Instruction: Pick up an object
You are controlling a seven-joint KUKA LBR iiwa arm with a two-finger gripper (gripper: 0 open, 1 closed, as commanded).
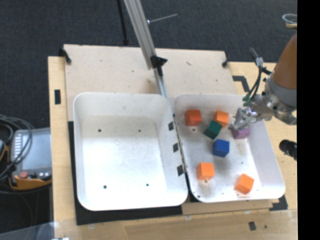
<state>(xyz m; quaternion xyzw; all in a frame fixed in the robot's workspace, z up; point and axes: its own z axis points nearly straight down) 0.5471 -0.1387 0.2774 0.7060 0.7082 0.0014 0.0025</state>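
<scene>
Purple block (241, 132) sits in the far right part of the right bin (267, 156), directly under the gripper (242, 120); whether the jaws are clamped on it or merely around it cannot be told. Just left lie a green block (213, 129) and two orange blocks (193, 117) (221, 117). A blue block (220, 147) rests nearer, with two more orange ones (205, 170) (244, 183) nearest. The left bin (100, 109) adjoins.
</scene>
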